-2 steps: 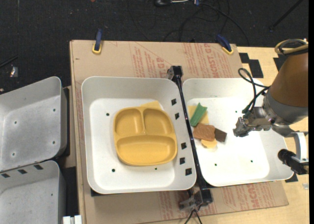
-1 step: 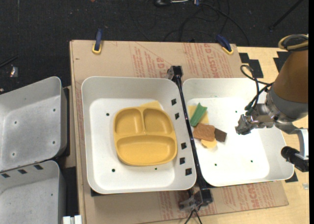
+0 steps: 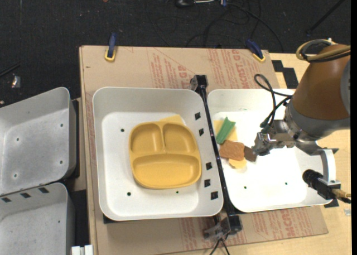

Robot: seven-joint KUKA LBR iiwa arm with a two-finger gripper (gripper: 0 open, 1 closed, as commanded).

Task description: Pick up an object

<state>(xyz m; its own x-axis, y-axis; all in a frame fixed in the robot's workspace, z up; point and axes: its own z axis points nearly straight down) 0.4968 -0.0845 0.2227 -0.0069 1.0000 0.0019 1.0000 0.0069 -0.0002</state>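
Observation:
In the right bin (image 3: pixel 279 192) a small pile lies near the left wall: a green piece (image 3: pixel 226 130) leaning over a pale yellow piece (image 3: pixel 232 135), and a brown flat piece (image 3: pixel 232 150) on top of another yellow bit (image 3: pixel 239 164). My gripper (image 3: pixel 254 152) reaches in from the right and sits low, just right of the brown piece, its dark tip touching or nearly touching that piece's edge. No object shows between the fingers.
The left bin (image 3: pixel 111 120) holds a yellow divided tray (image 3: pixel 165 155). A black divider (image 3: pixel 209 136) runs between the two bins. The arm's orange band (image 3: pixel 323 86) hangs over the right bin's far right. Spare white bins (image 3: pixel 33 136) lie at far left.

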